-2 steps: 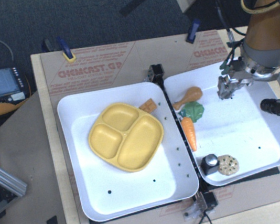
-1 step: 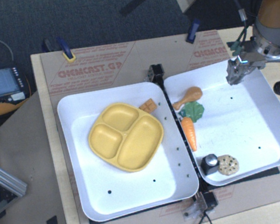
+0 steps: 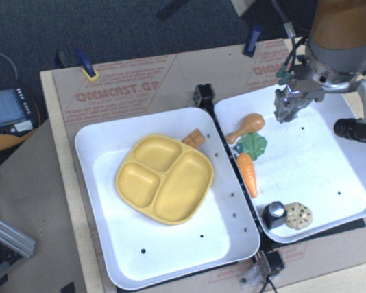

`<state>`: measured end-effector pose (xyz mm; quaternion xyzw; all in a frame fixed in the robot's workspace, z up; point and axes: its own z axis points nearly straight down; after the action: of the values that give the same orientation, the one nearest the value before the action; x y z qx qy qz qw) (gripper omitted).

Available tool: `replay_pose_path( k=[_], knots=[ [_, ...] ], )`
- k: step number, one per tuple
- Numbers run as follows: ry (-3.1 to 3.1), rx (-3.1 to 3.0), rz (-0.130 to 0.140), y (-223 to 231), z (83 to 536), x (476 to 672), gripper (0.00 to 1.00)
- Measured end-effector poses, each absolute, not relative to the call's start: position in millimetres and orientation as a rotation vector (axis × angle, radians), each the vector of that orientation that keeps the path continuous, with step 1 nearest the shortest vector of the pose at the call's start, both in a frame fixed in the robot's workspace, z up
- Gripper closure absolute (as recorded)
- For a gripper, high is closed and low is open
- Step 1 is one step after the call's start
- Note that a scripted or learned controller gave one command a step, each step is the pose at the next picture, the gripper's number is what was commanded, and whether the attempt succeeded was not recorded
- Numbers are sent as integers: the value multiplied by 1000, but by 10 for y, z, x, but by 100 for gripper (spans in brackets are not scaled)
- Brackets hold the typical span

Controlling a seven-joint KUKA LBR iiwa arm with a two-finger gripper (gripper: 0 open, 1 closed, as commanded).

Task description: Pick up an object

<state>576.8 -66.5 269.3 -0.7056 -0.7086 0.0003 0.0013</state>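
Drumstick [image 3: 247, 125] — tan, by right bin's [image 3: 355, 179] divider; gripper [image 3: 286, 108] just right, jaw state unreadable — approach along the narrow bone end.

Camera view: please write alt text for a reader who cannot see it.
A gripper hangs over the right bin, beside a drumstick, carrot, green toy, cookie and black knob. The left bin has a yellow plate.

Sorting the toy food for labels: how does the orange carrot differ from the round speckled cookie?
The orange carrot with green leaves is long and tapered; the round speckled cookie is a flat tan disc. The carrot lies along the right white bin's left wall, the cookie near its front edge. Both lie in that bin.
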Motion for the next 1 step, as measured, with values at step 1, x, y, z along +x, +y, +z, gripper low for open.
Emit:
replay_pose_path(
  k=[1],
  knots=[
    [-2223, -2215, 2, -232, 2675, 5631, 100]
  ],
)
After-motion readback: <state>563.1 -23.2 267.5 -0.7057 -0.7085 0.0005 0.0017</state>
